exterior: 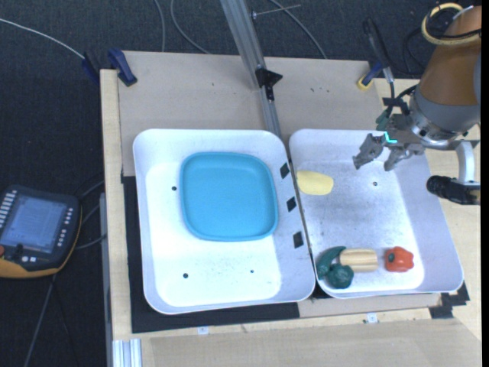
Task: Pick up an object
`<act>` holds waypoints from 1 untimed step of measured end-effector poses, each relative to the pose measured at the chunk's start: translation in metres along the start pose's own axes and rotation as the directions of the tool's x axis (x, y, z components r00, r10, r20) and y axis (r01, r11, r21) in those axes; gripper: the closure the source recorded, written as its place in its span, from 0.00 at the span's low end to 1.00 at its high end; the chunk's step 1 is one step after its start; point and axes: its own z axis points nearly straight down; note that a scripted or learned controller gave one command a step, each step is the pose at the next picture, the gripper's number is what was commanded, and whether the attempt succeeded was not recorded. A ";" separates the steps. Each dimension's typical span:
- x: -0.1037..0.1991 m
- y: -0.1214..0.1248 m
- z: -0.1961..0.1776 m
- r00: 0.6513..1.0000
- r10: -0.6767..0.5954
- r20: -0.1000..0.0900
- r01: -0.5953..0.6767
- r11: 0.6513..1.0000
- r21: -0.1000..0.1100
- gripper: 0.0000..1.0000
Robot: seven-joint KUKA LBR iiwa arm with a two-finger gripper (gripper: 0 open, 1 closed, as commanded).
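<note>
My gripper [381,154] hangs over the far part of the right bin [428,205], its two fingers spread apart and open with nothing between them. A yellow lemon-shaped object [314,183] lies at the bin's left side, to the left of the gripper and a little nearer. Along the near edge lie a dark green vegetable [335,267], a tan cylinder [359,260] and a red pepper-like object [398,259], close together.
The left bin [153,228] holds a blue square plate [228,196]. A metal pole [248,40] slants down between the two bins. Blue clamps [122,67] sit at the bench's far corners. A handheld pendant [34,228] lies on the floor at left.
</note>
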 end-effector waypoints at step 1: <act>0.000 0.000 0.000 1.000 0.000 0.000 0.000 1.000 0.000 0.00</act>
